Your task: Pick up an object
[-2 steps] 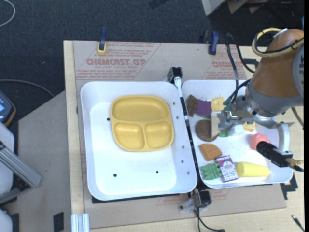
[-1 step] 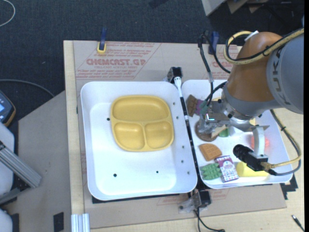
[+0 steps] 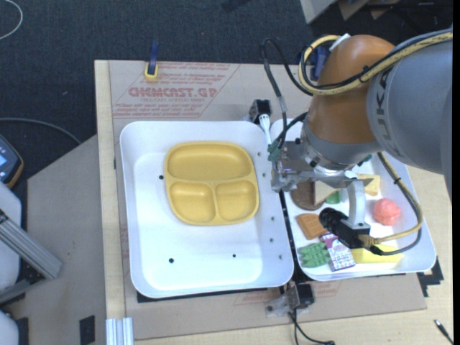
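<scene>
Nearest us, just this side of the claw, lie a green toy piece and a printed packet whose writing we cannot read. Closer beneath the claw sits a flat tan biscuit, our likeliest pick. We judge it light, stiff and brittle, best pinched across its edges. We cannot tell whether the claw is apart or together. Beyond it, a brown sheet on the tabletop reads "CHEMCAST GP".
</scene>
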